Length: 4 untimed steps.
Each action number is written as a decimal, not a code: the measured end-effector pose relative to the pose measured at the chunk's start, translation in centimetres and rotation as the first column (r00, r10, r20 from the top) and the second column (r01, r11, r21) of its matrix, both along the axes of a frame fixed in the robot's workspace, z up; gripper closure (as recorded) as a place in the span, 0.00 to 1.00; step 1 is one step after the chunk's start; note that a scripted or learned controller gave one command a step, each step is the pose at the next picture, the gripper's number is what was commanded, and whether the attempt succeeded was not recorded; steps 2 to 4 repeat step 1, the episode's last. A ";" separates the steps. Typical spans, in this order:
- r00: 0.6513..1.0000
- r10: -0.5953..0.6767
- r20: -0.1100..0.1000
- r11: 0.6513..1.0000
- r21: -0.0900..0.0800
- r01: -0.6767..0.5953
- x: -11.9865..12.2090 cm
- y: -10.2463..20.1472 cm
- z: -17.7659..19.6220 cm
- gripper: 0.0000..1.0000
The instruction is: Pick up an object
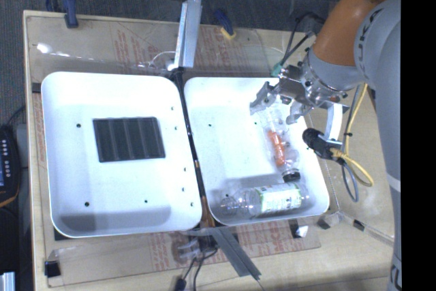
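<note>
My gripper [278,108] hovers over the upper right part of the right bin [218,146], its fingers spread open with nothing between them. Just below it lies a small clear bottle [279,146] with orange contents and a black cap, pointing toward the bin's front. Along the front wall of the same bin rests a larger clear bottle [269,201] with a pale label, on its side. In the left bin [68,99] a dark grey ribbed slab [128,139] lies flat near the middle.
A metal bar [187,34] stands up at the back between the two bins. Yellow and black cables [351,160] hang at the right bin's right side. Blue clamps [68,7] hold the bench's back edge.
</note>
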<state>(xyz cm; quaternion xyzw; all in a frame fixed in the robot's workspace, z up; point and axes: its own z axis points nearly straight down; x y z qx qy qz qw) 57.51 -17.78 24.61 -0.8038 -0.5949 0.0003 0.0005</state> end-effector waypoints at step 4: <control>0.988 0.153 0.000 0.988 -0.001 -0.153 -1.7 -2.5 1.6 0.00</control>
